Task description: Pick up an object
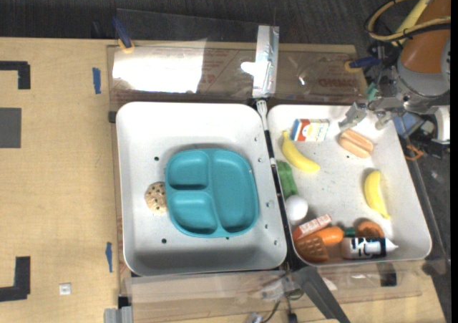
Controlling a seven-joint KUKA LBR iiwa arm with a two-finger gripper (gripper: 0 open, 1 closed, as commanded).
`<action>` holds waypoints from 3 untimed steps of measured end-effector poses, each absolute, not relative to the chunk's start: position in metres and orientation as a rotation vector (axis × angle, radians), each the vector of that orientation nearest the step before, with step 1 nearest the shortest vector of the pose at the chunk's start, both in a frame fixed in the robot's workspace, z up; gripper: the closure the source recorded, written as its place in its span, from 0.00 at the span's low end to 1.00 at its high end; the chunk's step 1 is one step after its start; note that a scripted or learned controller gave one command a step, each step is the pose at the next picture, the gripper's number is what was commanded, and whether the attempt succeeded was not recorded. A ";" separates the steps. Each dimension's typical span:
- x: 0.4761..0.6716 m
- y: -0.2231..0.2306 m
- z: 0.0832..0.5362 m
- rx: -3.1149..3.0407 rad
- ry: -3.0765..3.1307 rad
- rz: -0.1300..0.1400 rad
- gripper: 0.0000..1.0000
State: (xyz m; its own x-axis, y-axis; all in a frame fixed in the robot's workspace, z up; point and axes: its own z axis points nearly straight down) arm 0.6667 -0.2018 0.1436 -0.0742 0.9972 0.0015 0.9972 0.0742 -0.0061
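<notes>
My arm [428, 56] is cut off at the frame's upper right. Left bin [136, 135] holds a teal tray [212, 191] and a cookie [156, 198]. My pincer [366, 115] hovers spread, grasping nothing, above the sausage [356, 143] in the right bin [415, 193]; lower-right items overlap.

A robot lab bench set up for picking trials

Two shallow white bins [136, 128] sat side by side on a plywood bench [57, 171] marked with black tape corners [18, 74] and blue tape tabs [96, 80]; clear plastic sheeting [186, 64] stood at the far side, yellow cabling [401, 17] looped at the far right, and toy food such as a plastic banana [298, 155] filled the right bin
</notes>
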 end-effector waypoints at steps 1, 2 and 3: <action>0.667 -0.202 0.144 -2.134 -2.299 0.005 0.00; 0.666 -0.210 0.116 -1.984 -2.425 0.005 0.00; 0.627 -0.223 0.137 -1.972 -2.439 0.000 0.00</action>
